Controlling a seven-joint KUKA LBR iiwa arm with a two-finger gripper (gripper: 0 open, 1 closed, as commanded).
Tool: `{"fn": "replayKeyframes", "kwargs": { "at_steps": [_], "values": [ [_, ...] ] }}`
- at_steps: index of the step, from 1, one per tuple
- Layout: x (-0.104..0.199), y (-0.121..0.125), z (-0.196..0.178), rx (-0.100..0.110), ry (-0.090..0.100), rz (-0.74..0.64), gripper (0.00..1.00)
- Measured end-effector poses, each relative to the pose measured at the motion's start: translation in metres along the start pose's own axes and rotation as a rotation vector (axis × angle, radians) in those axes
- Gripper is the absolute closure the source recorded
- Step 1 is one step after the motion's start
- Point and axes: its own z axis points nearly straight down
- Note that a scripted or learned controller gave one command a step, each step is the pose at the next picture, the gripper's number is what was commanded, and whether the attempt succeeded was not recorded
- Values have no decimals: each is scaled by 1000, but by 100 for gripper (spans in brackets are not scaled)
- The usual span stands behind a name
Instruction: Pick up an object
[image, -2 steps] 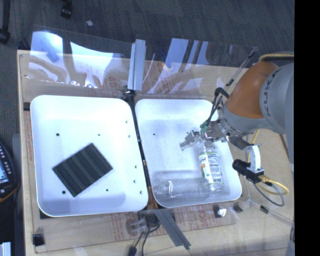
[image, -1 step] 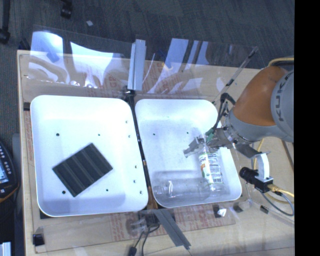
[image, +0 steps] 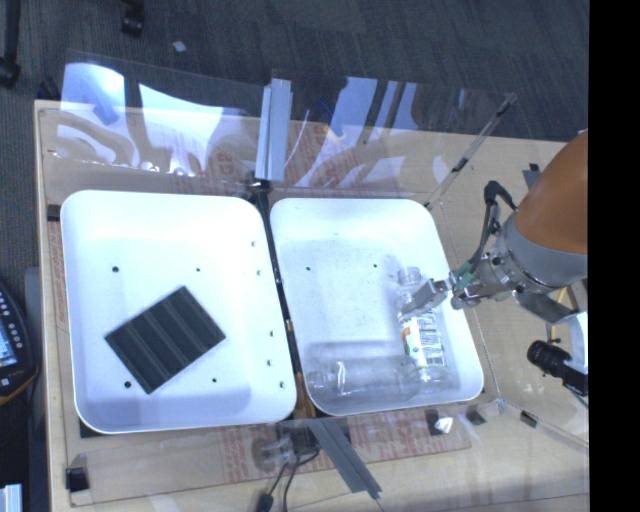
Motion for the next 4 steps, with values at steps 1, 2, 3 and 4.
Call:
{"fn": "replayKeyframes", "kwargs": {
  "at_steps": [1,2,3,4],
  "values": [
    [0,1,-10,0,-1,-3,100],
    [-10,86,106,6,2,-65,100],
    [41,182,83,-1,0,-371,100],
    [41,182,83,-1,0,-371,0]
  ]
}}
